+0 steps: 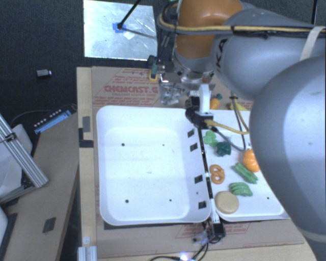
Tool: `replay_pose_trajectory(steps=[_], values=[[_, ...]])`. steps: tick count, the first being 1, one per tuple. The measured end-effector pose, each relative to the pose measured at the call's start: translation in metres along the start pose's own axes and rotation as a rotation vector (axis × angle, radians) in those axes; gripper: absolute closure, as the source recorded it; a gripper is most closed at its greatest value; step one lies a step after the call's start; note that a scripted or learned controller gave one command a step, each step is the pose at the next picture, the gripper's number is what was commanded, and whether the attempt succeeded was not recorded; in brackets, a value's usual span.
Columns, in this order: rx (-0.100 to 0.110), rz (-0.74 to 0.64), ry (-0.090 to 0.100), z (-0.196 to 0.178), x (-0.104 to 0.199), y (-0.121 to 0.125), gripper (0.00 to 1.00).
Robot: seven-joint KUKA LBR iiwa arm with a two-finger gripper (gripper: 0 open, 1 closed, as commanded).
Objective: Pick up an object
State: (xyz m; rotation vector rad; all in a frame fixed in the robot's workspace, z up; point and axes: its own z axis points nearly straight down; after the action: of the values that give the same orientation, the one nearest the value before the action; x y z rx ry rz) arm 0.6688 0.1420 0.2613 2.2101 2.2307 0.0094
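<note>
Beside twisted pretzel [217,174], smooth round bun [227,202]

We see two bins, the left bin [142,168] and the right bin [265,204], both of smooth white plastic with a faint sheen, resting on matt brown cardboard [127,89] with red print. The arm [275,66] at the upper right has a smooth grey shell, slightly glossy, with a shiny orange band [209,15], and at the upper left of the frame lies a crinkled, reflective foil-like sheet [119,28]. In the right bin the toy foods look like smooth plastic: a glossy orange piece [250,160], green pieces [241,188], a brown pretzel [217,174] and a matt tan disc [226,202].
</note>
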Motion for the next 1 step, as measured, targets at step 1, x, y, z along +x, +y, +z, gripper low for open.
replay_pose_trajectory(steps=[1], values=[[0.002,0.000,0.000,0.0031,0.0576,0.0000,1.00]])
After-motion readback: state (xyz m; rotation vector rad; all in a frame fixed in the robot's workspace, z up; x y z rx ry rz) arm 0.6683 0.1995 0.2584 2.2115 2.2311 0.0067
